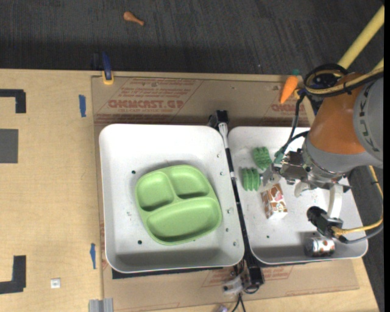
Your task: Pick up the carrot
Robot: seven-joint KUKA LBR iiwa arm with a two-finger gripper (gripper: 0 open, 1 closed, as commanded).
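On the bench past the far edge of the right bin (359, 247), outside both bins, lies the carrot (287, 91): orange body, green top at its far end, resting on the brown board (152, 100) near the bin's far right corner. It sits just left of the looped black and yellow cables (326, 79) on the arm (341, 131). The arm reaches in from the right, its orange band over the right side of the right bin. The gripper (304, 173) hangs over the middle of that bin, well apart from the carrot and nearer than it. Whether the gripper is spread or pressed together cannot be told from this angle; nothing is seen in its grasp. Right bin contents: two green ridged pieces, one farther (262, 157) and one nearer (250, 179), both on the left side; a small printed packet (274, 201) just left of the gripper; a small silver can (321, 245) at the near edge. The left bin (122, 146) holds a green divided plate (178, 203), three compartments, lying flat at centre. A blue clamp (107, 64) stands at the far left corner of the board. A small orange object (133, 18) lies on the dark floor beyond the bench, too small to identify. A yellow pole (362, 36) runs diagonally at far right.
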